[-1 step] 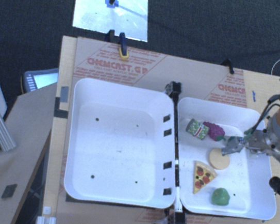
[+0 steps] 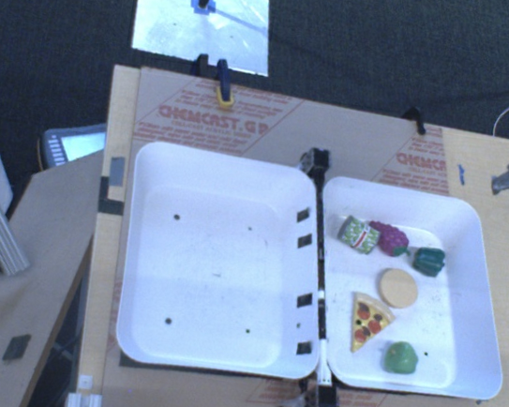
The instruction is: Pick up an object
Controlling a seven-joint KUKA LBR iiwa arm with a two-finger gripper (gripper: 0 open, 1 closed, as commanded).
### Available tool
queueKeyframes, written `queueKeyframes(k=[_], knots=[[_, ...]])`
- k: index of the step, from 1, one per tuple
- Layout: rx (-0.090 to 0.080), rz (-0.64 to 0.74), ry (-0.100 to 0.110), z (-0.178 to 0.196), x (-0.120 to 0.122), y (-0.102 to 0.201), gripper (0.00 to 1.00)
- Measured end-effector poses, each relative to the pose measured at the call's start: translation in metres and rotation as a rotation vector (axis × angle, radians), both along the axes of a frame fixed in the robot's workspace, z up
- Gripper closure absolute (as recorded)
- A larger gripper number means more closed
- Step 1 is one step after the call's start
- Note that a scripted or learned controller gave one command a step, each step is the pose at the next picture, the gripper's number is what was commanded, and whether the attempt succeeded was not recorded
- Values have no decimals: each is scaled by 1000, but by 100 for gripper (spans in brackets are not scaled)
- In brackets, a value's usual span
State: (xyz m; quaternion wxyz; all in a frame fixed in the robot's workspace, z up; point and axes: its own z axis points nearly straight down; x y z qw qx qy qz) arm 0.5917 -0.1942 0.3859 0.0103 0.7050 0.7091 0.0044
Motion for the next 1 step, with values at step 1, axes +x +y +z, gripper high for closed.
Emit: queueKeyframes(k=[1], knots=[[3, -7, 6, 113, -78, -14, 0]])
